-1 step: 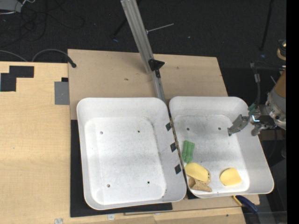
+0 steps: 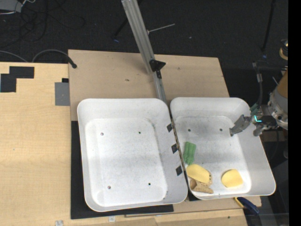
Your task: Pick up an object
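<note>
Two shallow white bins sat side by side on the surface (image 2: 197, 74), a pale board laid over a black mat. The left bin (image 2: 94, 112) held nothing that could be made out beyond small dark marks on its floor. The right bin (image 2: 207, 105) carried four things, all gathered toward its near end. A green object (image 2: 189, 152) lay against the bin's left wall, just beside the divider where the two bins met. Below it rested a yellow, banana-like object (image 2: 198, 173), and touching that object's lower edge was a tan, crumpled piece (image 2: 203, 188). A round yellow object (image 2: 232, 178) lay apart from these, nearer the right wall.

The arm reached in from the right edge of the view, and its pincer (image 2: 250, 125) hung over the right bin's far right rim, well apart from all four objects. Two dark fingers (image 2: 240, 125) showed, one projecting leftward over the bin floor and one shorter by the rim, with a gap between them and nothing in that gap; the pincer was therefore released and carried no object. A small teal light showed on the wrist just behind the fingers.

A grey metal rail (image 2: 141, 34) ran at a slant from the top of the view down to the junction of the bins.
</note>
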{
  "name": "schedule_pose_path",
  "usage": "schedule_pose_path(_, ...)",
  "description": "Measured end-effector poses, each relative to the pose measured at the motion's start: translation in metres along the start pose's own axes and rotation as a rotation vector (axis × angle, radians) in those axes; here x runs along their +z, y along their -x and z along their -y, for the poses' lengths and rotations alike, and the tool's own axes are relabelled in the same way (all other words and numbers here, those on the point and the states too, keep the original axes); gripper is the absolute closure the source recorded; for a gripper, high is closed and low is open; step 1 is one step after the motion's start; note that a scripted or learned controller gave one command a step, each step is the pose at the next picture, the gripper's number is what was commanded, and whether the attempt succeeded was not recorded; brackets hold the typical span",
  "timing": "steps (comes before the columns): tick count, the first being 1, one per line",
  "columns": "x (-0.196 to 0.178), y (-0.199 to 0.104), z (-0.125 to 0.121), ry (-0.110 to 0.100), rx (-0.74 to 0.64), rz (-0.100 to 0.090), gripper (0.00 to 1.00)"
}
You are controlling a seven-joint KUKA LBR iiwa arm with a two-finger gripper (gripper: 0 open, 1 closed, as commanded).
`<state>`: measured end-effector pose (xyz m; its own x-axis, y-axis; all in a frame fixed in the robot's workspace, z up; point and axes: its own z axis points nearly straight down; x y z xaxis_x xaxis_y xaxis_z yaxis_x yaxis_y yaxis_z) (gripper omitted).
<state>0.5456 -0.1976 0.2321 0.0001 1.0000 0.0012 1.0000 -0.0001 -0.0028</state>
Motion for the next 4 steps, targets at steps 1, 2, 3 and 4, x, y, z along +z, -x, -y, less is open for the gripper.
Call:
schedule_pose_path(1, 0.058, -0.011, 0.003, -0.006, 0.000, -0.002, 0.00)
schedule_pose_path(2, 0.107, -0.015, -0.005, -0.004, -0.001, -0.002, 0.00)
schedule_pose_path(3, 0.140, -0.016, -0.006, 0.002, 0.002, 0.001, 0.00)
schedule_pose_path(4, 0.130, -0.015, -0.005, 0.002, 0.007, 0.000, 1.00)
